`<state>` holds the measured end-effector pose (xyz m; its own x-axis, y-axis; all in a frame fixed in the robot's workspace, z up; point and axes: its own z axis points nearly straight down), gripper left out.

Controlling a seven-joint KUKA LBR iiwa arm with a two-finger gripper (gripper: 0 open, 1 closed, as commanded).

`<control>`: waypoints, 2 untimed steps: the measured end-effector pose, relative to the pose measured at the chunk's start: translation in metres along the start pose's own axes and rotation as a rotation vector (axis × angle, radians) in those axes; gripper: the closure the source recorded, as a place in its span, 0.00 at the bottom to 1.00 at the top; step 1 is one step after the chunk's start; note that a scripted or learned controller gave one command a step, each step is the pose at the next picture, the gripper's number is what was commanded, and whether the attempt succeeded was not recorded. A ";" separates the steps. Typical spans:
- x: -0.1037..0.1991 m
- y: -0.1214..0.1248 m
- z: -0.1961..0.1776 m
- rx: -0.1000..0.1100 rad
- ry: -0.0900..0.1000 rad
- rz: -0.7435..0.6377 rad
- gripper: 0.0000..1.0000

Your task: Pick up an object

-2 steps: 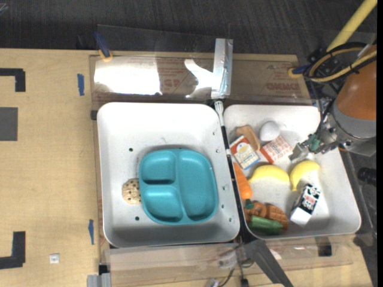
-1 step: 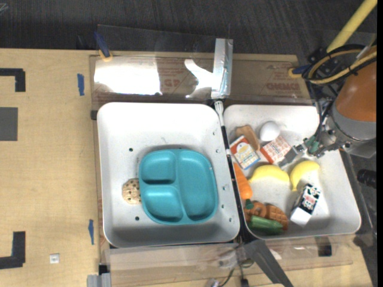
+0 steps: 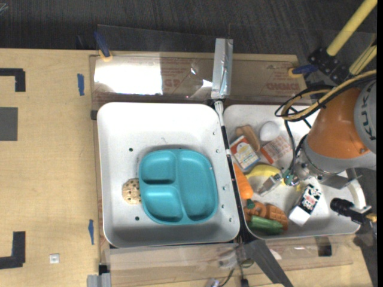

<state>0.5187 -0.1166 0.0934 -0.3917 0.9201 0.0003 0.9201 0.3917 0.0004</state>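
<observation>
Just left of the gripper (image 3: 286, 177) – finger spread impossible to tell – lies the yellow banana (image 3: 264, 173), long axis crosswise.

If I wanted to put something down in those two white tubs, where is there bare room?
The left bin has bare floor along its far side, behind the teal divided plate, and a strip beside the cookie. The right bin is crowded: cartons, the banana and toy vegetables fill its left half, and the arm hangs over the rest.
</observation>
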 end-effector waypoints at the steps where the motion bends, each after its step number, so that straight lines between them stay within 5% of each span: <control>1: -0.001 0.001 -0.010 -0.004 -0.002 0.002 1.00; 2: -0.019 0.005 -0.074 -0.003 -0.003 0.122 1.00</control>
<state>0.5307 -0.1316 0.1671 -0.2769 0.9609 -0.0023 0.9609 0.2769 0.0039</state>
